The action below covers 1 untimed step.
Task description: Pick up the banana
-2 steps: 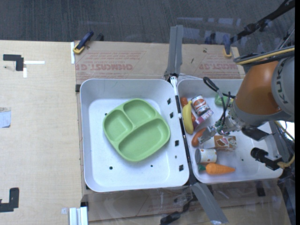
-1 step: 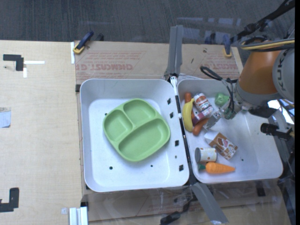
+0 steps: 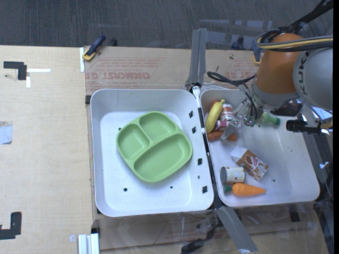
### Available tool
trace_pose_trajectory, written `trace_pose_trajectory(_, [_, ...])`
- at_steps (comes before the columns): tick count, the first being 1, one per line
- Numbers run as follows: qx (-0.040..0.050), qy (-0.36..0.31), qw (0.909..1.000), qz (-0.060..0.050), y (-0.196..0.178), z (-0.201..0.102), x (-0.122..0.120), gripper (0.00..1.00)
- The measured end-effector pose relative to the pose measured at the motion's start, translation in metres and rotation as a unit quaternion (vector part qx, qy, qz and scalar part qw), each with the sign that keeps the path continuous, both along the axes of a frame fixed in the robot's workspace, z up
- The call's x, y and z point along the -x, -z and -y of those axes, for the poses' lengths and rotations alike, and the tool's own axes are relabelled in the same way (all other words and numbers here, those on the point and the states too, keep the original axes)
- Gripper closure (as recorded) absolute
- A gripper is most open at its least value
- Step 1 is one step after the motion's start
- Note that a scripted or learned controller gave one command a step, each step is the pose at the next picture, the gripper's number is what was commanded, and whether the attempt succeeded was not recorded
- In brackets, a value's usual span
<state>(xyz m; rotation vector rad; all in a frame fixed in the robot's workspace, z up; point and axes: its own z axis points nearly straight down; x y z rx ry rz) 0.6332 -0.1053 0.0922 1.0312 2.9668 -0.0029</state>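
Lying in right bin (image 3: 296,192), far left corner: banana (image 3: 214,115), tilted, beside small can (image 3: 226,114). Gripper (image 3: 237,121) low over can, just right of banana; finger state indeterminate, no object seen held. Left bin (image 3: 106,194): green divided plate (image 3: 154,146).

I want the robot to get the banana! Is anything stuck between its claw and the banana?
Yes, a little. A small can sits right beside the banana, between it and the gripper. The banana's top looks uncovered, so reaching from above might work.
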Motion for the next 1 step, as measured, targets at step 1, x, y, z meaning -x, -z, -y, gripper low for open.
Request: trace_pose_trajectory(1, [0.0009,-0.103,0.9946,0.001,-0.0010,-0.0062,-0.0130,0.00])
